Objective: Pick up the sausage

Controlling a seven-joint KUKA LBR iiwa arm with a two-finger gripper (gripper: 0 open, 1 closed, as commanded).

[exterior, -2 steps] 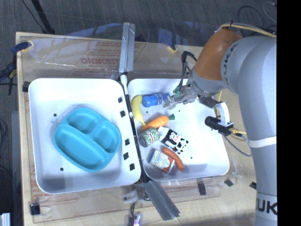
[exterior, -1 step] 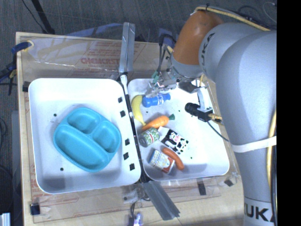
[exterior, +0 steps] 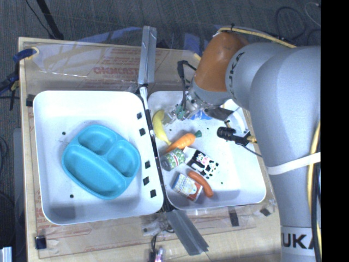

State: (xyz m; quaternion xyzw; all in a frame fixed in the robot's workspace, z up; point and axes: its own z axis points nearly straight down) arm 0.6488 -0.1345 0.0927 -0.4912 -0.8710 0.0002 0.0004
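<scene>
From the overhead camera I see the arm (exterior: 272, 91) reaching in from the right, its orange band above the wrist, with the tool (exterior: 181, 112) low over the far end of the right bin (exterior: 252, 185). I cannot tell from this angle how the tool stands; it is small and mixed in with clutter.

Just to the left of the tool, nearly under it, lies a banana (exterior: 158, 127), running along the bin's left wall. A little nearer the camera than the tool sits a carrot (exterior: 182, 141), its green end pointing right. Below that again is a small can (exterior: 174, 159) on its side, and just right of the can a black-and-white carton (exterior: 203, 164).

The sausage (exterior: 200, 183) lies well apart from the tool, at the near end of the right bin, tilted on a diagonal. It touches or just overlaps a small pouch (exterior: 184, 185) on its left. Nothing grips it.

To the right of the tool, a black fitting (exterior: 232, 135) with a yellow tip sticks out from the arm over the bin.

Far to the left of the tool, the left bin (exterior: 54, 201) holds a blue divided plate (exterior: 101, 160). Both bins rest on the tabletop (exterior: 82, 64).
</scene>
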